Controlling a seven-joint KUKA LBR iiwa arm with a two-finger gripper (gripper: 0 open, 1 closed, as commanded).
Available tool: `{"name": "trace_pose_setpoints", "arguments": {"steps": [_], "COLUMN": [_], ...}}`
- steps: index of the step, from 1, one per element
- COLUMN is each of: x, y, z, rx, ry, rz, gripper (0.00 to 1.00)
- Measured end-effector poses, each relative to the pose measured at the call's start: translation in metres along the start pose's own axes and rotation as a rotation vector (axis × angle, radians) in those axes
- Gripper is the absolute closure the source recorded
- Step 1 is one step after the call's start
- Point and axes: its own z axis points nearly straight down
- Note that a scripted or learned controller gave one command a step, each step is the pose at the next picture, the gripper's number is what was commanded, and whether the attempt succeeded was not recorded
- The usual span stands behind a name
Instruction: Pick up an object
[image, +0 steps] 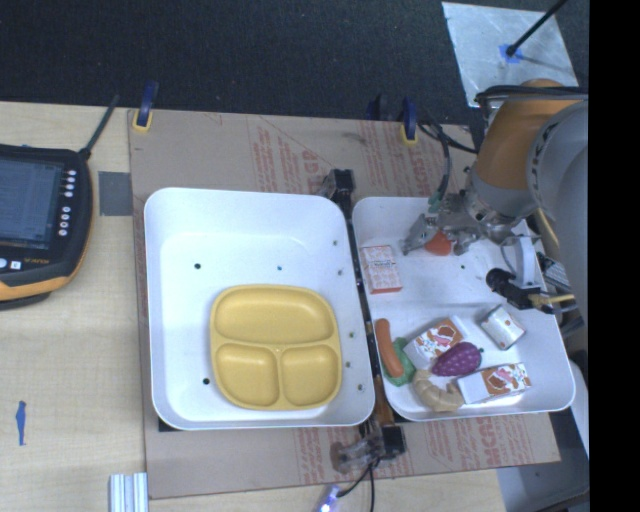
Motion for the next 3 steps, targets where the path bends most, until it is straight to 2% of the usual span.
{"name": "trace_pose_setpoints", "arguments": {"steps": [1, 2, 3], "x": [-0.056, -0.035, -0.002], "y": [0.0, -0.001, 0.0], "z": [-0.086, 0.001, 0.0], "rx": [-0.004, 0.001, 0.0], "ry": [-0.001, 0.0, 0.0], "rz": [0.003, 0.001, 0.0], "gripper": [0.0, 0.0, 0.0]}}
